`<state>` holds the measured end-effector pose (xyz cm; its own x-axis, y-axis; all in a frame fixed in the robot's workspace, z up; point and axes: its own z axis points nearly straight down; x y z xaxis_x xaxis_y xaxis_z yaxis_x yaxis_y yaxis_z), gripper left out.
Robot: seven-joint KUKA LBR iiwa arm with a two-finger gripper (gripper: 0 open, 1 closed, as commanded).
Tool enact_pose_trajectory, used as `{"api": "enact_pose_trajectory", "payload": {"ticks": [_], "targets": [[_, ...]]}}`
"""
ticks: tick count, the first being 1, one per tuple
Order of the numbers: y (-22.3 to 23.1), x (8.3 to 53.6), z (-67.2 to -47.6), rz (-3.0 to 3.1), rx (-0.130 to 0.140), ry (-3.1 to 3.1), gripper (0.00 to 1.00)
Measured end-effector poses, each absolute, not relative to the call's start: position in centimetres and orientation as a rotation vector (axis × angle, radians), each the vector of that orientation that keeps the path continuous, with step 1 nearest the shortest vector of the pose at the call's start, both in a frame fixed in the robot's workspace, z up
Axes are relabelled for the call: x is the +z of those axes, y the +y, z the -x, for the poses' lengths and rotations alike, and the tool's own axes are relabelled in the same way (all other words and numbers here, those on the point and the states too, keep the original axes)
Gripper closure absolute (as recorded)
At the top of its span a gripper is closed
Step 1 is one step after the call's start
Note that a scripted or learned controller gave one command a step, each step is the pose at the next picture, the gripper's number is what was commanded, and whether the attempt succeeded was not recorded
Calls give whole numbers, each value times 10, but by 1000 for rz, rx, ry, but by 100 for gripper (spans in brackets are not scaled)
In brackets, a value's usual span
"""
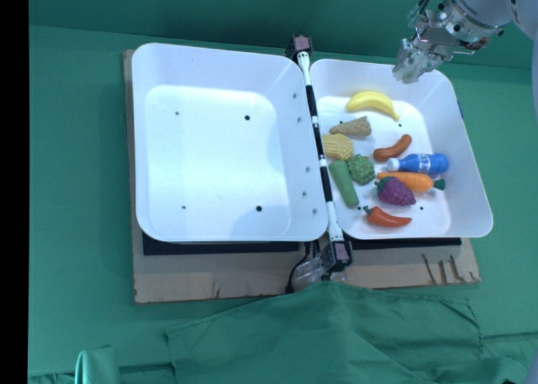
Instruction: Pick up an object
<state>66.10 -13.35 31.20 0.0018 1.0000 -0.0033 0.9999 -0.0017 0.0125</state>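
Gripper [412, 67] hovering at upper right of frame over right bin [471, 206] far rim, finger state not readable; nearest pick, banana [372, 103], just below-left inside bin, long axis running left-right across frame.

Green cloth [76, 164] is covering the counter, bunching into folds along its near edge. Brown cardboard [218, 286] is lying beneath, perhaps over a dark mat.

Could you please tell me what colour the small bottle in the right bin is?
The bottle is blue with a white cap, seen in the camera view.
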Motion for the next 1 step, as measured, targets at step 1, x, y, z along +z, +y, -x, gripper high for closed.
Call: {"api": "enact_pose_trajectory", "payload": {"ticks": [1], "targets": [[-144, 370, -658, -2217, 9, 2210, 100]]}}
